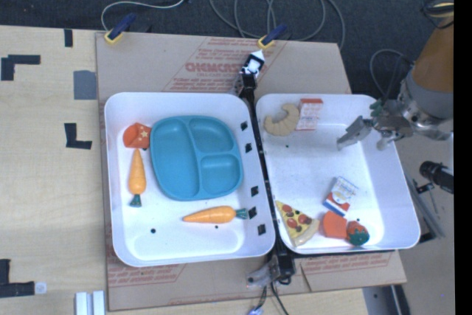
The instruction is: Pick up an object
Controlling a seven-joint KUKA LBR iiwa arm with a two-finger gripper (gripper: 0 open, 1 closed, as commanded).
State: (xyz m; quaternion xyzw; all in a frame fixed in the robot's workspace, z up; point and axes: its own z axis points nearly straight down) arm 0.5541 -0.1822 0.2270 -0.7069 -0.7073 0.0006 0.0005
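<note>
**Objects wait in 2 bins; hand spread and bare**

Objects for picking are split between 2 white bins on my worktop point(324, 59), so I have choices. Biggest is the blue divided plate point(196, 157) in the left bin point(118, 181), too flat and wide for a 2-finger grab, I judge. The right bin point(394, 181) sits under my arm point(435, 77), so its pieces suit me better: pizza slice point(296, 223), croissant point(282, 119), small carton point(340, 193). Carrots point(214, 215) lie further off. My hand point(369, 133) hangs over the right bin's upper right part, fingers apart, nothing between them, well clear of every piece.
</note>
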